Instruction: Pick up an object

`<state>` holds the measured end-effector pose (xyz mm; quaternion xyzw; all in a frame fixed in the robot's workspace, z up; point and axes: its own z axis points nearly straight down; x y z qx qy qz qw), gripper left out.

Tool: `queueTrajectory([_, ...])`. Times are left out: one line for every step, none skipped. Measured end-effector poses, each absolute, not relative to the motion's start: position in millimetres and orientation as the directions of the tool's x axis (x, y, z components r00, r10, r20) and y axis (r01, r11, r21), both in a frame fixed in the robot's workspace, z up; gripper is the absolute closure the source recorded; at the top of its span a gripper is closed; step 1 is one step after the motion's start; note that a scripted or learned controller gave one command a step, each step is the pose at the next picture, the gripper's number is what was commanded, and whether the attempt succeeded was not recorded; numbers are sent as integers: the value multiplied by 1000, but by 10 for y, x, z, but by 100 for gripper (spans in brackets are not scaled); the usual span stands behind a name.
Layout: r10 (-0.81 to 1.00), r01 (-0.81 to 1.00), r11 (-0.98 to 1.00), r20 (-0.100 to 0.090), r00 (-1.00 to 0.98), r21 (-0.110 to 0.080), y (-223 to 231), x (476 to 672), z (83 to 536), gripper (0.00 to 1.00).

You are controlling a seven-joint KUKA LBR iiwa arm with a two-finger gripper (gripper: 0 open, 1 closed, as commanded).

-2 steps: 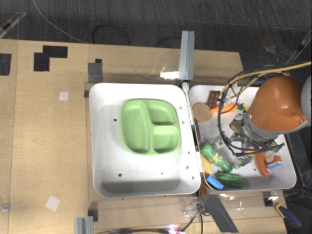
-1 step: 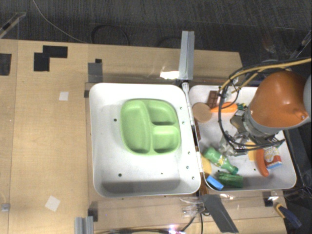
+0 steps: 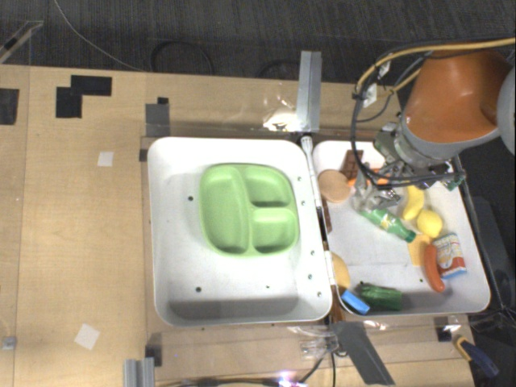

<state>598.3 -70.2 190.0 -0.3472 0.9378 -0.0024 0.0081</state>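
- The right bin (image 3: 476, 293) held a scatter of small things: a green bottle (image 3: 387, 222) lying on its side near the bin's middle, a banana (image 3: 414, 202) and a lemon (image 3: 429, 222) just right of it, and a small red-and-white can (image 3: 451, 255) beside a red sausage-shaped piece (image 3: 434, 269) toward the right wall.
- A tan round piece (image 3: 334, 186) lay at the far left of that bin, with a brown object (image 3: 349, 166) just beyond it.
- Along the near edge lay a dark green item (image 3: 380, 297) touching a blue one (image 3: 354, 301), and a yellow piece (image 3: 341, 271) sat against the left wall.
- The left bin (image 3: 173, 289) held a green divided tray (image 3: 247, 208), lying flat near its centre.
- The pincer (image 3: 379, 185) hung low over the far part of the right bin, just above the green bottle; whether it was wide, narrow, or touching anything could not be told.
- Both bins sat side by side on the desk (image 3: 72, 240).
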Motion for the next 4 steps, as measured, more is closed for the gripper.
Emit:
queueTrajectory([-827, -827, 563, -6, -563, -9, -1536, 6456, 1903, 100])
queueTrajectory([-673, -673, 739, -10, -739, -7, -972, 6025, 2193, 100])
queueTrajectory([-622, -622, 783, -12, -783, -8, -1056, 6379, 2541, 100])
queueTrajectory([-578, -578, 816, -9, -816, -6, -675, 5071, 2561, 100])
